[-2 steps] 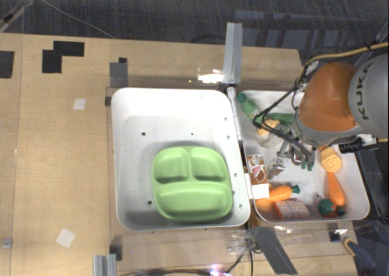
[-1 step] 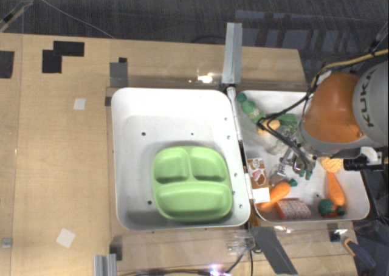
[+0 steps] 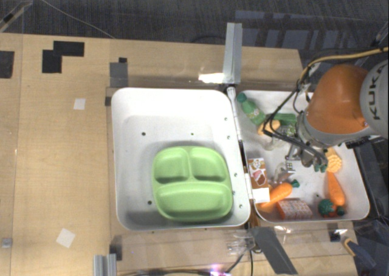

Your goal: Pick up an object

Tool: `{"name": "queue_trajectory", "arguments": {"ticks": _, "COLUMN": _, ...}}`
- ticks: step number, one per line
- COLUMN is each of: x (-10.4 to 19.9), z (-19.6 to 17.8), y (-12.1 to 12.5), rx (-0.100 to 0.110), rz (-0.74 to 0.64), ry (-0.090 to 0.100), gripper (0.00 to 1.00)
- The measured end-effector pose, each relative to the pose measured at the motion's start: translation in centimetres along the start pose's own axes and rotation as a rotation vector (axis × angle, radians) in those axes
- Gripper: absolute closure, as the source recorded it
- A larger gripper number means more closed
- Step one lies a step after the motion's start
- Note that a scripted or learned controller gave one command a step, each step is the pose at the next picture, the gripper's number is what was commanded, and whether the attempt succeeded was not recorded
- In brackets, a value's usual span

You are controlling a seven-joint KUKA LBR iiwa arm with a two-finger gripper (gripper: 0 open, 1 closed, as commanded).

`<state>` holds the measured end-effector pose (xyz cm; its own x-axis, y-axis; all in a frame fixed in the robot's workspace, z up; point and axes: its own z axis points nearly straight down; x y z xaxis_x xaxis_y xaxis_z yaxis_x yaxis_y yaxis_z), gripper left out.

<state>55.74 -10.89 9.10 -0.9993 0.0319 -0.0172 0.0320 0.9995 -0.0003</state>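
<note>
Two fingers of my gripper [image 3: 290, 170] hang over the right bin [image 3: 358, 208], but cables and my own wrist crowd them, so I cannot tell whether they are parted or closed. Just below them lies a carrot [image 3: 278, 194], touching a reddish box [image 3: 295, 209]. A second carrot [image 3: 335, 188] lies near the bin's right wall, and a green bottle [image 3: 250, 109] sits at the far corner, partly cut off by my cabling. A green divided tray [image 3: 192, 182] sits in the left bin [image 3: 140, 117].
</note>
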Motion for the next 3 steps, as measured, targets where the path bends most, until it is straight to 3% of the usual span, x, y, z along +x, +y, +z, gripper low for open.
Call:
{"name": "queue_trajectory", "arguments": {"ticks": 1, "x": -9.6, "z": 0.3, "y": 0.5, "rx": 0.002, "rz": 0.091, "ry": 0.033, "gripper": 0.00}}
{"name": "queue_trajectory", "arguments": {"ticks": 2, "x": -4.2, "z": 0.2, "y": 1.6, "rx": 0.000, "rz": 0.153, "ry": 0.003, "gripper": 0.00}}
{"name": "queue_trajectory", "arguments": {"ticks": 3, "x": 2.8, "z": -0.1, "y": 1.1, "rx": 0.000, "rz": 0.155, "ry": -0.001, "gripper": 0.00}}
